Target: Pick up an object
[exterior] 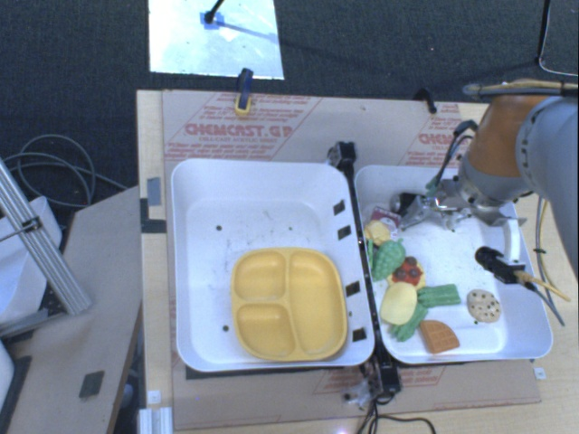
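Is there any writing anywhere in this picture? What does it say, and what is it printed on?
"CHEMCAST GP", red letters on the brown protective sheet under the bins, behind the left bin.
The same red print repeats behind the right bin, partly cut off and blurred; I cannot read it fully.
The finer red lines below the brand name are too small to read.

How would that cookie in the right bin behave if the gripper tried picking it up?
The cookie looks like a flat, stiff disc lying flush on the right bin floor, so fingers would probably struggle to get under its edge. It seems light and may slide when pushed.
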### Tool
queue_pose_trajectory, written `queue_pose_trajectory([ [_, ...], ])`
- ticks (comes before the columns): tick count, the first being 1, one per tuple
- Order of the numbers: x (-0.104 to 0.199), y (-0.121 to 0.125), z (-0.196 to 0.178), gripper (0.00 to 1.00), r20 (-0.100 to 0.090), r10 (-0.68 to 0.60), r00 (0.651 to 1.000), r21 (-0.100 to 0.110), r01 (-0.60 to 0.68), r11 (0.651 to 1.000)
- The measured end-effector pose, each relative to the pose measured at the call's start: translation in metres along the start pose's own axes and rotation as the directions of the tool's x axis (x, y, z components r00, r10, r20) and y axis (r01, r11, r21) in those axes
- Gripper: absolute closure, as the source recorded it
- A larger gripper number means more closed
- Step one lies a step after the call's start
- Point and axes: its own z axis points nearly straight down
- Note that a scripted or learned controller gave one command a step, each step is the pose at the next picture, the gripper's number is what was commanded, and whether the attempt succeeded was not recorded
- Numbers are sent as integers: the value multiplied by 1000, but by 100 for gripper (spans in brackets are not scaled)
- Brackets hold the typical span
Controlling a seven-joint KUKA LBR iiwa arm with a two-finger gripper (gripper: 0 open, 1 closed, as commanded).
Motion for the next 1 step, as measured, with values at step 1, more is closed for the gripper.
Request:
queue_pose_trajectory([
  [1,12,34,2,0,-4,-5,1000,40,5,999],
])
